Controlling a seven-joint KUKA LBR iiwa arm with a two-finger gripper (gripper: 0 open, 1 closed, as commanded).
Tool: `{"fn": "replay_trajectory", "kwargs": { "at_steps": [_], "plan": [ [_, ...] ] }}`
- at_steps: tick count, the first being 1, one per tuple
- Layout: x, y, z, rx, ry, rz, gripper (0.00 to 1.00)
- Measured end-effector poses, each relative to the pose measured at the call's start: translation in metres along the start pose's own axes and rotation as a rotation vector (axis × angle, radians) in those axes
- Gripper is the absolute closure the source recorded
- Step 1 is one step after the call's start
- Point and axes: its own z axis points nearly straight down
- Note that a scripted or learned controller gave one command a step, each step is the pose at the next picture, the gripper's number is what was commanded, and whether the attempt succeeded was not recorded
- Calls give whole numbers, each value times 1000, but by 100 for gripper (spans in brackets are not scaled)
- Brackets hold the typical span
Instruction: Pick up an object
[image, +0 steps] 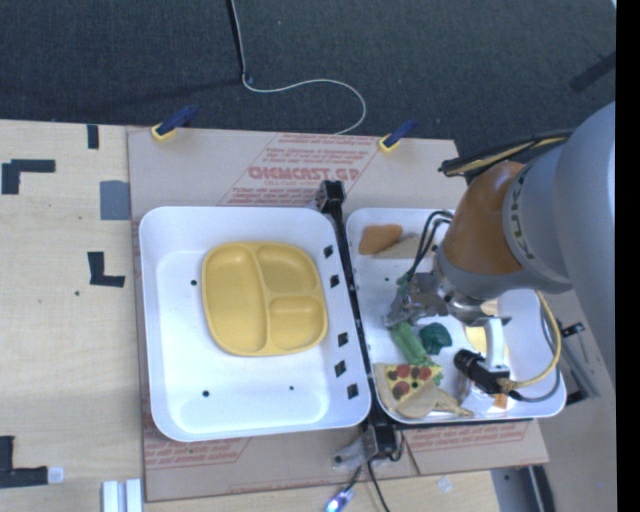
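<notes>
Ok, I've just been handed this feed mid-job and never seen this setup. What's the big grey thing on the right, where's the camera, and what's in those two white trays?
The grey shape with the orange band is a robot arm, reaching in from the right. The one camera sits above the bench, looking down at a slant. The left bin holds a yellow divided plate. The right bin holds toy food: an orange bread-like piece, a green vegetable, a dark green lump and a pizza slice. The pincer is low over the green vegetable. I can't tell whether it grips anything.
</notes>
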Motion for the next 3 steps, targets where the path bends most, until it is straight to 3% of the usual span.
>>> {"fn": "replay_trajectory", "kwargs": {
  "at_steps": [1,2,3],
  "plan": [
    [-20,-66,1,4,2,2,0],
    [-104,5,-54,-4,-4,1,0],
    [-129,88,4,-3,-2,-5,0]
  ]
}}
